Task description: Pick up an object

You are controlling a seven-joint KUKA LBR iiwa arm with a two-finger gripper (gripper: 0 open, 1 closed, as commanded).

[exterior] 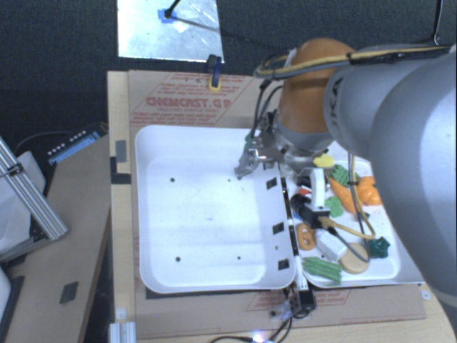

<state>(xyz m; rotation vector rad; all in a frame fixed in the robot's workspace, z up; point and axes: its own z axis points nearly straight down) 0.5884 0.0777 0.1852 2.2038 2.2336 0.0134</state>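
Tabletop [78,213] carries two white bins on cardboard. End effector [251,159], grip state cannot be told, hangs over left bin [207,220]. Toy pile [335,220] lies at four o'clock, right bin.

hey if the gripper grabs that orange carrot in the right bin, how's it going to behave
The carrot looks like a smooth moulded toy, so probably stiff, light, and a bit slippery. Its tapered, rounded shape could roll or squirt from a pinch. It lies packed among other toys in the right bin, so neighbours may shift too.
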